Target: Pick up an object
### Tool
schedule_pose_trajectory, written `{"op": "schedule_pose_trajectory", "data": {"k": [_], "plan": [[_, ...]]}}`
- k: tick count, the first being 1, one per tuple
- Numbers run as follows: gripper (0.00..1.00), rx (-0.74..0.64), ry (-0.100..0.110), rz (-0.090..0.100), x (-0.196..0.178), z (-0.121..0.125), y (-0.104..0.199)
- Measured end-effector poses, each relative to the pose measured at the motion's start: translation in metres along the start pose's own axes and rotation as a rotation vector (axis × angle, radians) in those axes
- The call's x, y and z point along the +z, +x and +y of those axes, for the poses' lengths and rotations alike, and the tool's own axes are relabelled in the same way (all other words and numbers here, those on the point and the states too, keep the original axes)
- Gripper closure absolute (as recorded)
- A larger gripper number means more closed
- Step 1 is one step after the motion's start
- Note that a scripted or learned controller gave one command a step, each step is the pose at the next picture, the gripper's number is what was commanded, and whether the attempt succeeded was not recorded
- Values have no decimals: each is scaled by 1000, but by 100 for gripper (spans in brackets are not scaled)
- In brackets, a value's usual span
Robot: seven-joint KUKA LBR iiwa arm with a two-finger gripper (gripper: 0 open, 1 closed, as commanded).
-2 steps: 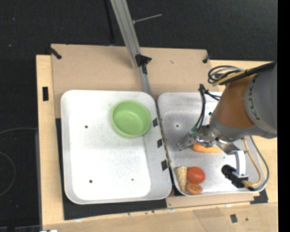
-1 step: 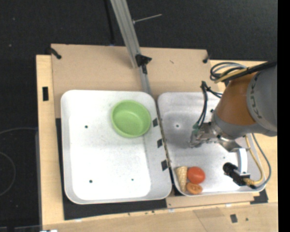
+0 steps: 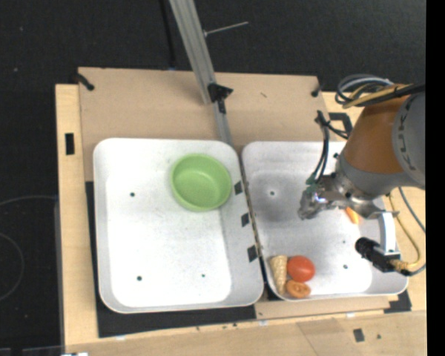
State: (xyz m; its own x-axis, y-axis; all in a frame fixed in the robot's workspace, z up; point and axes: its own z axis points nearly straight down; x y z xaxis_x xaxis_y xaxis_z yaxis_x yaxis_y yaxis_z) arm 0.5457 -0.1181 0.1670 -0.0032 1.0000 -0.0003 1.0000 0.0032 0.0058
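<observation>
In the right bin (image 3: 282,169), my gripper (image 3: 310,205) hangs over the middle of the floor, below the orange wrist band. Nothing shows between its tips. A red tomato (image 3: 301,268) lies near the bin's front edge, with a tan bread-like piece (image 3: 279,270) at its left and a small orange piece (image 3: 297,289) just in front. They lie well below and slightly left of the gripper. A small orange object (image 3: 352,215) peeks out at the right side of the wrist, mostly hidden.
A green bowl (image 3: 201,182) sits in the left bin (image 3: 133,228), toward its back right. A grey metal pole (image 3: 196,50) slants in from the top to the divider between the bins. Cables loop around the arm at right.
</observation>
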Motion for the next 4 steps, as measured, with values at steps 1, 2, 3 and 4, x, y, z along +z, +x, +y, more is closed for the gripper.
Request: {"op": "schedule_pose_trajectory", "data": {"k": [1, 2, 3, 4], "plan": [[100, 0, -4, -1, -64, 5, -3], [100, -2, 0, 0, -99, 7, -4], [100, -4, 3, 0, -97, 17, 52], [100, -2, 4, -1, -82, 35, 96]]}}
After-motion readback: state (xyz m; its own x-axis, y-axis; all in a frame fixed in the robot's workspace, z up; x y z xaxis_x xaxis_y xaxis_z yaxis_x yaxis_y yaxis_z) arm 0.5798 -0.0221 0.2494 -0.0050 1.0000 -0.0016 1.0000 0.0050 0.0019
